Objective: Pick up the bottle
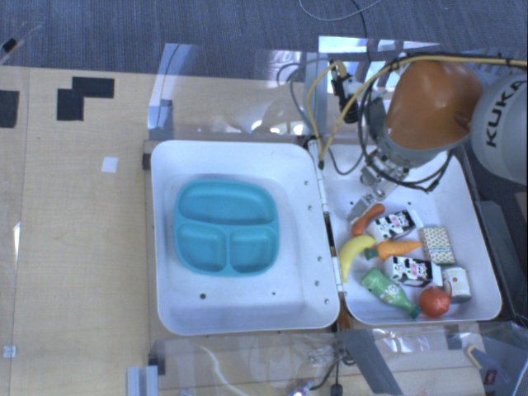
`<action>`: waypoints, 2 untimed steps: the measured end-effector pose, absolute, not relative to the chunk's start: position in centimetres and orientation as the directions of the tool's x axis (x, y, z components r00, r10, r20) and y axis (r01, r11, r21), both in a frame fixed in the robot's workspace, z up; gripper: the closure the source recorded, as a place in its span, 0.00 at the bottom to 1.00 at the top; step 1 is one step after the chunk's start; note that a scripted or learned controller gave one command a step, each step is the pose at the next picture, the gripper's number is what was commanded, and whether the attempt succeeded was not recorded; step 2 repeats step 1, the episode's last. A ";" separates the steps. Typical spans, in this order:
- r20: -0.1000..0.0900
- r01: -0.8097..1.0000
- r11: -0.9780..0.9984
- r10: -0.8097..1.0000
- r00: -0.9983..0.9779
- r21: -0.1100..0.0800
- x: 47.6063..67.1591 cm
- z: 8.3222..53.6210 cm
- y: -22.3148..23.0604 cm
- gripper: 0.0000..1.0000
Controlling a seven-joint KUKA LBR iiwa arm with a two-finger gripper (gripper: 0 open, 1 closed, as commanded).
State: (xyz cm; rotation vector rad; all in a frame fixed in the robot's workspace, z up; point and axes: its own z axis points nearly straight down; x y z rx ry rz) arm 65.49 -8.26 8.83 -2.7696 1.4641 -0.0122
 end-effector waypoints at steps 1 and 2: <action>0.000 -0.903 -0.429 -0.904 0.429 -0.009 63.2 13.7 -11.3 0.00; 0.000 -0.903 -0.429 -0.904 0.429 -0.009 63.2 13.7 -11.3 0.00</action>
